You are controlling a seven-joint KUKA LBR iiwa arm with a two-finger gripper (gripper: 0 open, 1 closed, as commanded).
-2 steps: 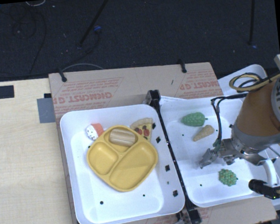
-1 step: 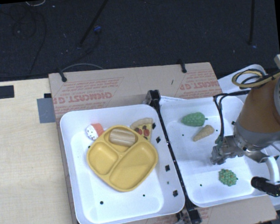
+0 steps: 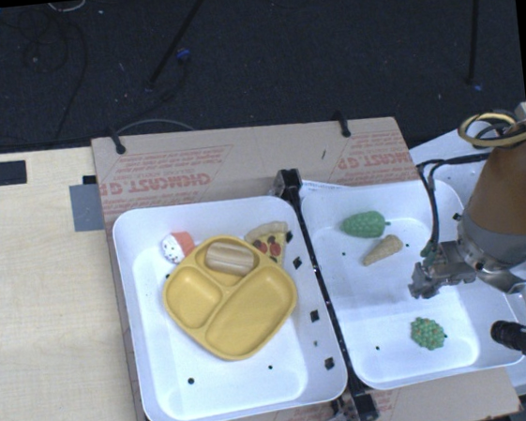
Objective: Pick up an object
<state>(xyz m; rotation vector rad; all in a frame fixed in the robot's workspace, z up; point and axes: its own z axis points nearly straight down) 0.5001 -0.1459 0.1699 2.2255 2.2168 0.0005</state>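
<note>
Gripper [image 3: 426, 281], finger state unclear, hovers near right bin's [image 3: 395, 375] right edge.

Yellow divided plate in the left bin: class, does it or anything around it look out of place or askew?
The yellow divided plate sits turned at an angle to the left bin's walls. The pizza slice toy lies tucked against its upper rim. Nothing looks spilled or damaged.

A dark floor [image 3: 226, 49] with loose cables [image 3: 171, 64] fills the upper part. At the left stands a pale wooden table [image 3: 39, 315] with black marks. A brown cardboard sheet [image 3: 239, 165] with red print lies beside it.
</note>
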